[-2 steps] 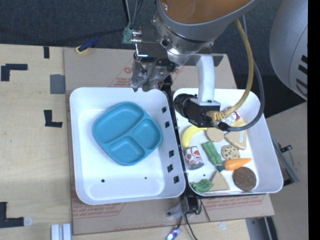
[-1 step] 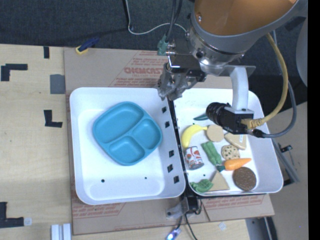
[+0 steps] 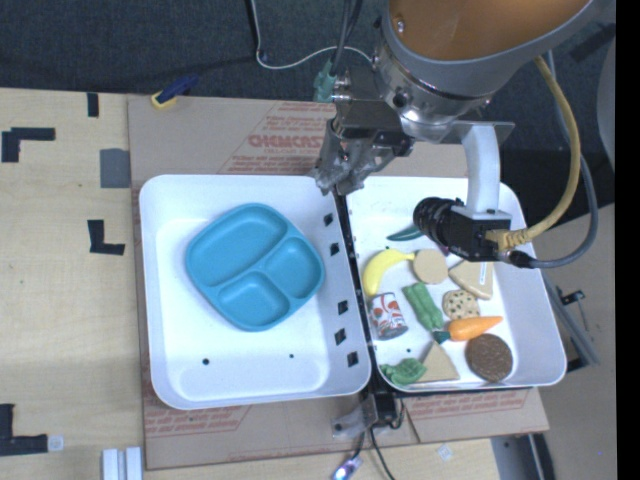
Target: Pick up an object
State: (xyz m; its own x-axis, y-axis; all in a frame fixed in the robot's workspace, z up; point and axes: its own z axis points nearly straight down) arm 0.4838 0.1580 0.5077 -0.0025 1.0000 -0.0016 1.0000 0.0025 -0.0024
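Well, your claw hangs over the far end of the wall where the two bins meet. It is dark and partly masked by the wrist, so you cannot tell whether it is released or clenched.

Just to its left and nearer you lies the left bin, holding one blue divided plate that lies flat near the bin's middle.

To the claw's right and nearer you is the right bin, and every candidate for picking lies there. Closest to the claw is a yellow banana, near the shared wall, with a dark green piece just beyond it. Further out from the claw come a tan round slice, a green vegetable and a small red-and-white can. Beyond those sit a speckled cookie, an orange carrot and a brown disc. Farthest from the claw, at the bin's near wall, are a tan wedge and what looks like a green leaf.
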